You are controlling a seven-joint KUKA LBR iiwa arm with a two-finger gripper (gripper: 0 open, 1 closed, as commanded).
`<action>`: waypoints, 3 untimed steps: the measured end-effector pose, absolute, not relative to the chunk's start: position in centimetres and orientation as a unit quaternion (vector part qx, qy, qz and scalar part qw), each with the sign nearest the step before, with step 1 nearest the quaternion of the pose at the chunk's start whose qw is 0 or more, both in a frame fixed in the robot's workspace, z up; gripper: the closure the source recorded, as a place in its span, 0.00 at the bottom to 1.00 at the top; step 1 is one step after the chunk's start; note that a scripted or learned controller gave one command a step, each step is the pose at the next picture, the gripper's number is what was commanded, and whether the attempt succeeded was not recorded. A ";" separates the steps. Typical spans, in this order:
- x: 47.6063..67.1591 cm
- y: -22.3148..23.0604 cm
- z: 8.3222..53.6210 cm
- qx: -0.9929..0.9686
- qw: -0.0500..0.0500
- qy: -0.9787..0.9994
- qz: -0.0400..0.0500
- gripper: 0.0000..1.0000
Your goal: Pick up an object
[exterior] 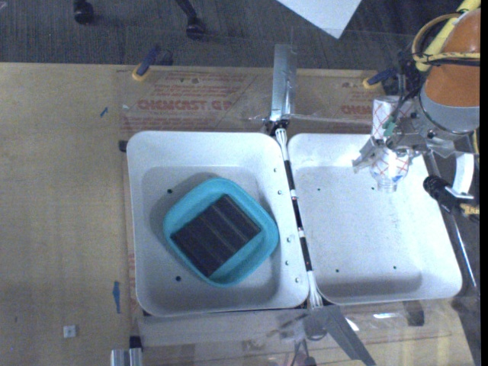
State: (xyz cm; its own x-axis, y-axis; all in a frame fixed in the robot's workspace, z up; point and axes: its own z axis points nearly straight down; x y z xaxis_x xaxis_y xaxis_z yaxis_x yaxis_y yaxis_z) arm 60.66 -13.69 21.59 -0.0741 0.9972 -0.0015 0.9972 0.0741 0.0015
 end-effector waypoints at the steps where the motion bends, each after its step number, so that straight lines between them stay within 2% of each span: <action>1: 65.5 -18.2 16.9 0.648 0.002 0.761 0.000 0.00; 2: 66.5 -20.8 10.4 0.608 -0.004 0.794 0.000 0.00; 3: 66.6 -20.9 11.5 0.608 -0.003 0.794 0.000 1.00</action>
